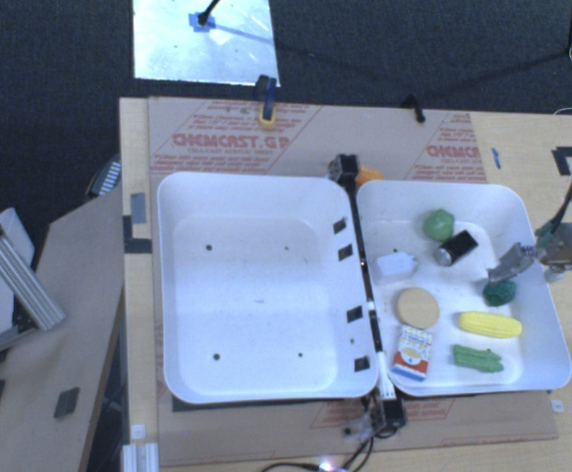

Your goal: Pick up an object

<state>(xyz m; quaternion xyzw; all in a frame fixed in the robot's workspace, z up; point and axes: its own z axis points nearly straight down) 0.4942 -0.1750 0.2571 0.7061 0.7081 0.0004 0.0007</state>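
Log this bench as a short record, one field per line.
bins: left bin and right bin, side by side
right bin contents: green ball, black cylinder, white block, tan disc, yellow corn, green toy, small carton, dark green object
gripper: at the right bin's right side, just above the dark green object
hold: nothing seen between the fingers

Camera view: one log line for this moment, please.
pincer at right bin's right wall | above dark green toy | corn, round biscuit, green ball lying loose | nothing lifted
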